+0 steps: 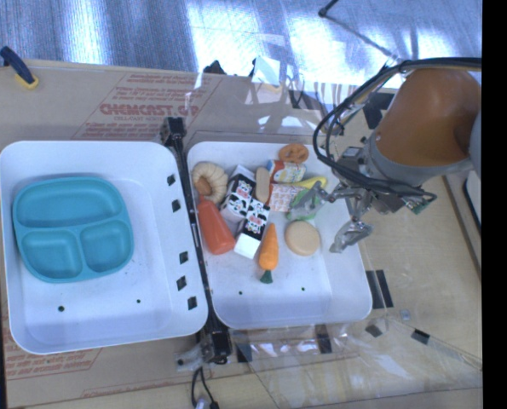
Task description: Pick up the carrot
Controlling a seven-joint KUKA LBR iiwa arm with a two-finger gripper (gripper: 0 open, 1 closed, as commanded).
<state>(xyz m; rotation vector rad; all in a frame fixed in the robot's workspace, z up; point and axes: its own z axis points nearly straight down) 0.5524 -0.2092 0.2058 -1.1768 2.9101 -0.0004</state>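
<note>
The gripper (pixel 342 220) hung over the right-hand edge of the right bin (pixel 347 301), its metal fingers (pixel 352 235) pointing down and to the left. They looked slightly parted with nothing between them, though the slant of the view made the gap hard to judge.

Just left of the fingertips lay a round tan biscuit (pixel 302 239), the nearest thing to them and directly between the fingers and the carrot (pixel 268 249). The carrot lay beyond the biscuit, well clear of the fingers, near the middle of the bin, its orange body running up and down the view with the dark green stub at the lower end. A white block (pixel 248 245) touched its left side.

Above the biscuit, close to the upper finger, sat a cluster of small items: a yellow-green piece (pixel 309 187), a printed packet (pixel 283 198) and an orange ring-shaped toy (pixel 293 153).

Farther left were a black-and-white patterned carton (pixel 245 203), a red-orange bottle (pixel 215 227) and a pale doughnut (pixel 209 178) by the bin's left wall.

The left bin (pixel 31 322), farthest from the fingers, held a teal divided plate (pixel 72 227).

Behind the gripper, the orange band (pixel 428 118) of the arm filled the upper right, with black cables (pixel 342 118) looping beside it.
</note>
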